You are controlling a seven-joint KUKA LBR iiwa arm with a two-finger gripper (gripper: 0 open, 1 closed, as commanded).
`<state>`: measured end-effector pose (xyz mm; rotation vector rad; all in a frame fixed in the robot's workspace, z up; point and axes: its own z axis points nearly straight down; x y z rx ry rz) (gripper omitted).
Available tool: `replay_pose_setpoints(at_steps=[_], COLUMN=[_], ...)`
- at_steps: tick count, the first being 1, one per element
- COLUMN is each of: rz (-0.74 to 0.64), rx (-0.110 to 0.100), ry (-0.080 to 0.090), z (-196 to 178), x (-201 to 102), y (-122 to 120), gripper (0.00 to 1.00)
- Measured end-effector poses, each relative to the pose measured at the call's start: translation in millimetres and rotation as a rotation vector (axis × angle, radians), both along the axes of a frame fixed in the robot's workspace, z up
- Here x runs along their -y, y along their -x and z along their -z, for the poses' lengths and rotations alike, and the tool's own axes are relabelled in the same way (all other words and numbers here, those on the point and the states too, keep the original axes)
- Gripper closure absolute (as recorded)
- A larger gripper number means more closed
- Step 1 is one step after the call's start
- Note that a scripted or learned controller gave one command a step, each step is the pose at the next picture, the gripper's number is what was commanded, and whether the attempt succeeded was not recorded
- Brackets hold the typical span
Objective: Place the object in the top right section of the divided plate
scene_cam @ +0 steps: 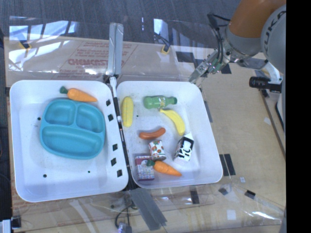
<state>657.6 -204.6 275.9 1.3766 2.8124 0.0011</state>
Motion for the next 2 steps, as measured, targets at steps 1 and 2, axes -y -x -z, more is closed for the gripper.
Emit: replay_pose_setpoints(at_steps=[1,2], rz=[-0.003,-0.006], rx=[0.002,0.005], ry=[0.001,0.001], z=[-11,-22], x=[0,-1], y=[-1,-2], gripper=[1.00,1.00])
